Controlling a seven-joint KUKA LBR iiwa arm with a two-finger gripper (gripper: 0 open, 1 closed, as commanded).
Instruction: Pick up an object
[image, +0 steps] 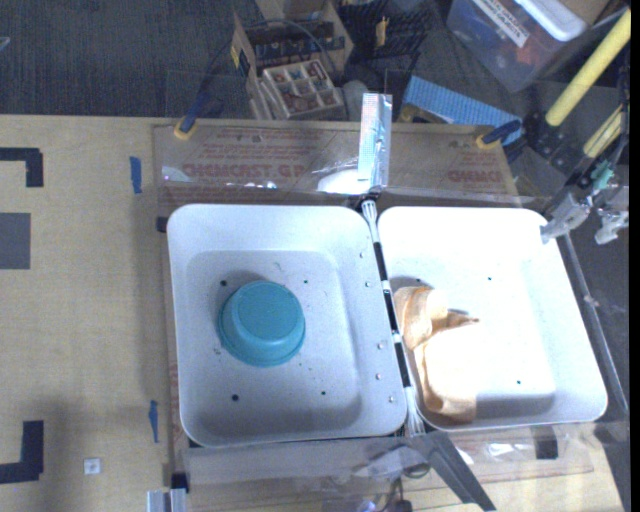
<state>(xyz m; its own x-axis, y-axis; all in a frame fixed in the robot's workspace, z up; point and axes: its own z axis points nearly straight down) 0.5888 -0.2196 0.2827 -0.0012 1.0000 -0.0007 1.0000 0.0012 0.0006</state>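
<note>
Bowl (262, 321), teal and turned upside down, sits a little toward nine o'clock from the middle of the left bin (190, 240); a crumpled tan cloth (435, 350) lies in the right bin (560, 300), against the wall the two bins share, toward seven o'clock. The gripper (590, 205) hangs at the right bin's two o'clock corner, outside the rim, and I cannot tell how it stands. Nothing is held, so the step in hand is likely the approach. My judgement: the cloth is nearer and soft enough to pinch at a raised fold, coming straight down on its hump and staying off the dividing wall. The bowl's smooth domed base offers less hold; its rim would be the better bite. Both bins rest on a pale wooden worktop (80, 330) with black markings at nine o'clock. Crates and a blue box crowd the floor at twelve o'clock.
</note>
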